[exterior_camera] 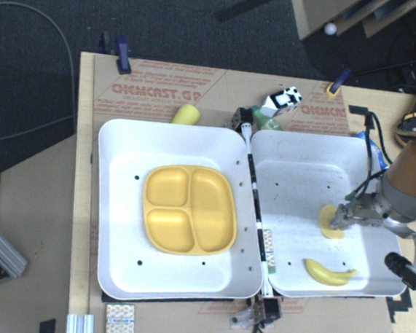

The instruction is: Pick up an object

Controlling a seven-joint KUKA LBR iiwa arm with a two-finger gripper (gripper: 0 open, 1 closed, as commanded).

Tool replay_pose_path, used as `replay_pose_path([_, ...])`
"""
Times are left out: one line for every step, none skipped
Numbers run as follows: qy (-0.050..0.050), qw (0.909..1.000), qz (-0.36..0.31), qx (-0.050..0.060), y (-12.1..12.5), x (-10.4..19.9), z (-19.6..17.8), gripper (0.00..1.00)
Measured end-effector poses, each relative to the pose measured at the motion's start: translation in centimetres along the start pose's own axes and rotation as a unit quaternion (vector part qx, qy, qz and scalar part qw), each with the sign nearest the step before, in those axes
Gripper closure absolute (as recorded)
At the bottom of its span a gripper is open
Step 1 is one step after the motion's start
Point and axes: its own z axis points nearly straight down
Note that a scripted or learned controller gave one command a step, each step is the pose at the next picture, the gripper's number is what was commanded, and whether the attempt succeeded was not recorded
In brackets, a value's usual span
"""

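My gripper (pixel 344 213) is covering part of a small yellow piece (pixel 328 223) in the right bin (pixel 304 160), blurring its shape. It is looking pale yellow, roundish, lying just above the banana (pixel 328 272).

The gripper (pixel 344 214) partly covers a small yellow thing (pixel 328 223) near the right bin's (pixel 304 153) right edge; its shape is unclear.

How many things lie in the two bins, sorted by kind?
Divided yellow tray: 1
Banana: 1
Small yellow object under the gripper, too hidden to name: 1
Total: 3
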Motion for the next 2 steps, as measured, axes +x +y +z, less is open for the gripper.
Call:
replay_pose_path([0.0,1.0,0.0,0.0,0.0,0.0,0.0,0.0])
replay_pose_path([0.001,1.0,-0.001,0.001,1.0,4.3,1.0,0.0])
